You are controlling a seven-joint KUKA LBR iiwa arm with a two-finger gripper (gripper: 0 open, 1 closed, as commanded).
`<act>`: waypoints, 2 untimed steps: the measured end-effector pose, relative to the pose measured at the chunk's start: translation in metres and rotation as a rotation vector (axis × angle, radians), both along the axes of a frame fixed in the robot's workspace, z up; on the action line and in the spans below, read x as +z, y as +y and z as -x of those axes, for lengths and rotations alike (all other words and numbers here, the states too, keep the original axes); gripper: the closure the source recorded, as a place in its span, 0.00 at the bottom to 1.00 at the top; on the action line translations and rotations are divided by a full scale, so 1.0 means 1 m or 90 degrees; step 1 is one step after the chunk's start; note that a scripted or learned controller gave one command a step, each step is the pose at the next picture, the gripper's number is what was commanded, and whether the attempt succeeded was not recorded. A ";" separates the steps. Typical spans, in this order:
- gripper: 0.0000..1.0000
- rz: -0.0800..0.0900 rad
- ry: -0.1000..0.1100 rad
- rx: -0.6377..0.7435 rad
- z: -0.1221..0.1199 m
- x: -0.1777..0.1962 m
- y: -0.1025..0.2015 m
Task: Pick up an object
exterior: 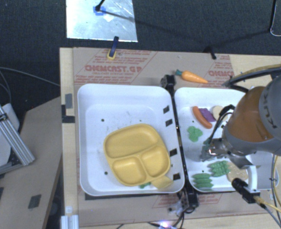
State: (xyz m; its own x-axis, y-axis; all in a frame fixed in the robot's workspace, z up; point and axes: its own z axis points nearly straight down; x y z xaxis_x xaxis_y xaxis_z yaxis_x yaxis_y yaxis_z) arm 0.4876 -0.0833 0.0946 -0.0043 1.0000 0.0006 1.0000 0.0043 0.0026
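I see my claw (210, 151) low in the right bin (236, 93), near green peas (219, 168); I can't tell its grip state.

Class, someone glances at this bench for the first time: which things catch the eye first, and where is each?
The yellow tray stands out, lying in the left bin. The grey arm with its orange band looms over the right bin, its hand low among toy vegetables. A carrot lies outside the bins, on the cardboard behind them.
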 end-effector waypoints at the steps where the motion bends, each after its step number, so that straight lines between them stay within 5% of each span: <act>1: 1.00 0.000 -0.001 0.001 -0.001 0.010 0.000; 2: 1.00 -0.001 -0.003 0.003 -0.002 0.020 0.000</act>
State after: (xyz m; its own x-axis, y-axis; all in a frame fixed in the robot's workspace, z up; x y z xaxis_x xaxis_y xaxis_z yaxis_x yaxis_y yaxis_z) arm 0.4895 -0.0832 0.1151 -0.0088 1.0000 0.0017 0.9999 0.0087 0.0067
